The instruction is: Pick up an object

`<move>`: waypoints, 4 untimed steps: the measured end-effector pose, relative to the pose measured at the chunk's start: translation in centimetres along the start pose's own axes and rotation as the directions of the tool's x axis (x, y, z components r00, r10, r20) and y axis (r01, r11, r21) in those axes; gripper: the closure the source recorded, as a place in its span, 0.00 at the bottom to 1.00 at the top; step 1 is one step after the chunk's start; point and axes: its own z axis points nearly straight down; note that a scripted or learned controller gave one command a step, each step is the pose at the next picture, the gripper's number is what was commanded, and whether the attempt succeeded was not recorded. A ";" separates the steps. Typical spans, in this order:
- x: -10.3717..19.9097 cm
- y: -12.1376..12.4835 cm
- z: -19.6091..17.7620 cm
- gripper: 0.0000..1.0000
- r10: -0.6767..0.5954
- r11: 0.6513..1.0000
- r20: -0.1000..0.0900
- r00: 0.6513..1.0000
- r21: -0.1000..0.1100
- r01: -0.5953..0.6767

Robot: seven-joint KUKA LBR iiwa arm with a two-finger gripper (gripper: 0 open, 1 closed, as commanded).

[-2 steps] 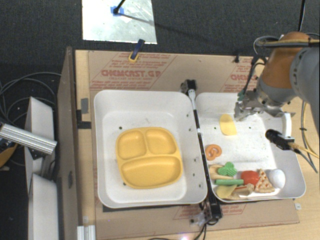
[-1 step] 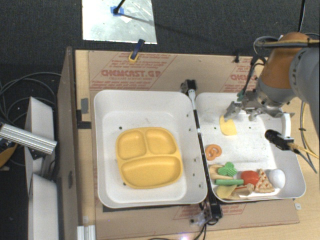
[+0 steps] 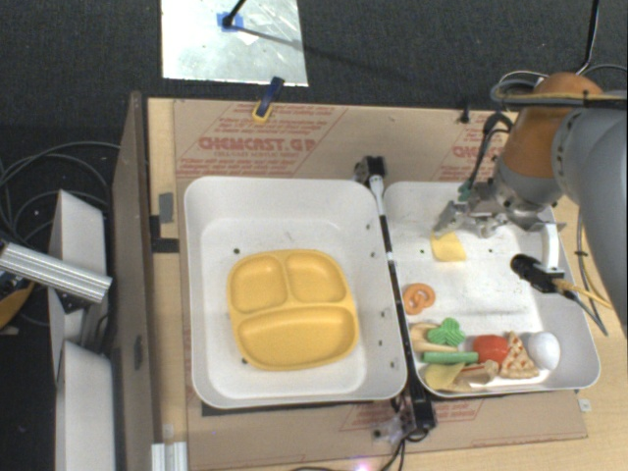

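I see the claw low over the far side of the right bin, just behind a yellow wedge lying on the bin floor; spread or pressed together, I cannot tell

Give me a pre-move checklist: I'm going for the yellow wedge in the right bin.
1. Gripper is over the right bin: ok.
2. Yellow wedge lies alone on bare bin floor: ok.
3. Orange ring is apart from the wedge: ok.
4. Food pile at the bin's near edge is away from the wedge: ok.
5. Gripper centred on the wedge: not ok, it sits up and right of it in the view.
6. Gripper height above the wedge: cannot tell.
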 end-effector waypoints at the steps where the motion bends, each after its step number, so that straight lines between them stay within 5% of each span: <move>1: -1.0 -7.1 -0.3 0.00 0.006 1.000 -0.002 1.000 0.004 -0.006; 2: -4.7 -12.7 -0.2 0.00 0.009 1.000 -0.001 1.000 0.004 -0.009; 3: 0.7 -7.8 -0.2 0.00 -0.005 1.000 -0.002 1.000 -0.002 0.005; 4: 0.1 -7.7 -1.7 1.00 0.001 1.000 0.004 1.000 -0.012 -0.001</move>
